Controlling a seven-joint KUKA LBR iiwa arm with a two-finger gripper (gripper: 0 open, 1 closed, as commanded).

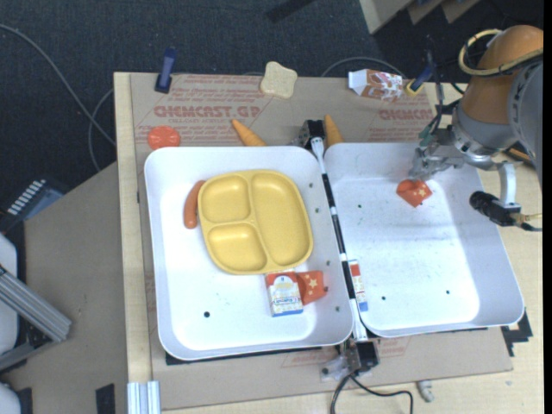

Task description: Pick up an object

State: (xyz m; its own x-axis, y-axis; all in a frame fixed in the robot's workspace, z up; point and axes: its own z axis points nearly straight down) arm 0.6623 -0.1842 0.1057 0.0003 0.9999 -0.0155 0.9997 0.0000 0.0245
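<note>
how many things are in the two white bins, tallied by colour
Yellow: 1, the yellow three-compartment plastic tray in the left bin.
Orange-red: 2, the sausage-shaped toy beside the tray, and the small red-orange block in the right bin under the end effector.
Red and white: 1, the small printed carton in front of the tray.
Total: 4

The bench [216,115] is a tan board with red lettering; two white bins lie on it, the left bin [172,300] at nine o'clock, the right bin [483,291] at three; along the twelve o'clock edge lie a blue clip [165,69], a bread slice [279,79] and a carton [377,84]; nearer the bins, a red disc [161,136] and two carrots [248,134] [332,130].
</note>
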